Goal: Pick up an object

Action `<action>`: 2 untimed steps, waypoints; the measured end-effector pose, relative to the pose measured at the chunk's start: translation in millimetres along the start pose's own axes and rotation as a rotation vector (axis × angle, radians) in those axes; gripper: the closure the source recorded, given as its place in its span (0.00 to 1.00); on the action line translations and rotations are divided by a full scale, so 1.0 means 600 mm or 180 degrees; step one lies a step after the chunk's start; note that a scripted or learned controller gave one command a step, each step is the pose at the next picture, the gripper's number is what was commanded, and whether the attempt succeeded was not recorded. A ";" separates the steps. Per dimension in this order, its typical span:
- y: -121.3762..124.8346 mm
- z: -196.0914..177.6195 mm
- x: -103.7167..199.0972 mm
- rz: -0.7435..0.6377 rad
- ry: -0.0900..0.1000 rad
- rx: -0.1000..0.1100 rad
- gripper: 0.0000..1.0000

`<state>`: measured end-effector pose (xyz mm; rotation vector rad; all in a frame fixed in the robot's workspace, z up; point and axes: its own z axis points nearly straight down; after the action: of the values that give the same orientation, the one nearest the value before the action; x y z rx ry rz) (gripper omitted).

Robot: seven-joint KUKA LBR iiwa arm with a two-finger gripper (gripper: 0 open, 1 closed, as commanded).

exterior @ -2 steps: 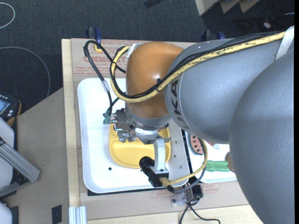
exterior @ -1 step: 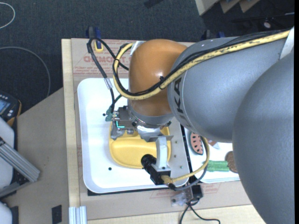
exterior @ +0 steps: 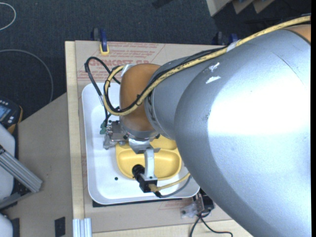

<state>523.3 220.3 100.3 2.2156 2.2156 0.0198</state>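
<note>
A yellow plastic thing [exterior: 167,165] with rounded edges lies in the near half of the left white bin [exterior: 98,174]. My gripper [exterior: 129,141] points down into this bin below the orange band, at the yellow thing's far edge. The wrist hides its tips and whatever lies right beneath it. Part of the yellow thing [exterior: 167,143] runs on under the arm.
The big grey arm [exterior: 237,122] covers the right side of the bench and the second bin. A small dark speck [exterior: 116,178] sits on the bin floor near the front left. A black cable [exterior: 96,68] loops over the bin's far left corner.
</note>
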 end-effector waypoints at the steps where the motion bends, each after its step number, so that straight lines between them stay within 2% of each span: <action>1: 0.008 -0.026 -0.052 -0.0029 0.0020 0.0056 0.00; 2: 0.007 -0.045 -0.032 -0.0052 0.0087 0.0049 1.00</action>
<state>526.9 200.9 127.4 2.2183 2.2551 0.0335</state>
